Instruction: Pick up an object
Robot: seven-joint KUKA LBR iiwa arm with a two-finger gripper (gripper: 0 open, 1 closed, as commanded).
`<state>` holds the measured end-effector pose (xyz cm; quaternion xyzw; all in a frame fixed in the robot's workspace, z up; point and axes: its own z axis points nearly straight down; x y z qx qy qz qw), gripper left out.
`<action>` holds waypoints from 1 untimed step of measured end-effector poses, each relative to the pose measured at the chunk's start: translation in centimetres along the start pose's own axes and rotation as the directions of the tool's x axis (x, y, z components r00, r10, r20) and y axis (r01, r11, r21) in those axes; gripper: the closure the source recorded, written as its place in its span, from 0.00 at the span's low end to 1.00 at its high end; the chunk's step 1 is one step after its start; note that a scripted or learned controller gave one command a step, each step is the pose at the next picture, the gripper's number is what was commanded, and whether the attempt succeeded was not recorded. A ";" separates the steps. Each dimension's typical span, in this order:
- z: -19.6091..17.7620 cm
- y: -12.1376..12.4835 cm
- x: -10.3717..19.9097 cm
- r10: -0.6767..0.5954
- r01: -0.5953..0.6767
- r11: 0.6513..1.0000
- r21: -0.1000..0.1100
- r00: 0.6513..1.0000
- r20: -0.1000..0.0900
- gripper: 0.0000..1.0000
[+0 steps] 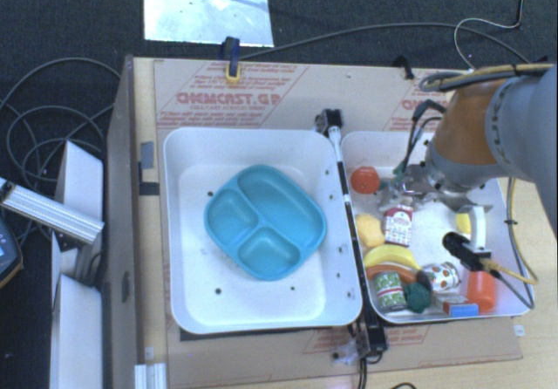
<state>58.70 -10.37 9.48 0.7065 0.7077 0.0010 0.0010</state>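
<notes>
Cardboard-covered worktop, smooth turquoise divided plate in left white bin, right bin crowded with banana, red ball, small carton, hand lowered there, grip cannot be told

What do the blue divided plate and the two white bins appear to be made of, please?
The blue divided plate looks like moulded plastic with a smooth, slightly glossy finish: one even colour, rounded corners and soft-edged compartments. The left bin and right bin also look like plastic, white and fairly matte, with rounded rims and shallow walls; thin formed sheet is my guess, though the view leaves that open.
</notes>
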 end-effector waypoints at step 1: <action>-9.0 -3.7 9.0 -0.003 0.003 1.000 0.000 1.000 -0.001 1.00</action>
